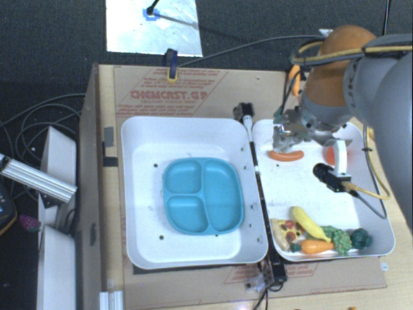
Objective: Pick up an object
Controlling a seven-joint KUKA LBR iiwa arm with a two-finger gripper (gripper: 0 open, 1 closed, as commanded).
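**A:** Status on the pick?

**B:** Not done. Nothing was off the floor. The left bin [142,173] held the blue divided plate [203,196]. I was over the right bin [290,189], at its far end.

**A:** Target?

**B:** My read was the orange sausage [286,154]. It lay flat on the bin floor near the wall between the bins. My gripper [282,137] was directly above it, either just clear or touching. I couldn't separate the two from that angle.

**A:** Closed on it?

**B:** Couldn't tell open or closed. The sausage looked flat on the floor, not lifted.

**A:** Anything else nearby?

**B:** No. The banana [308,223], pizza slice [282,227], carrot [316,245] and broccoli [341,239] were bunched at the near end, well apart from me.

**A:** What was left?

**B:** As I judged it, nearly everything: get a grip on the sausage, then lift it clear.
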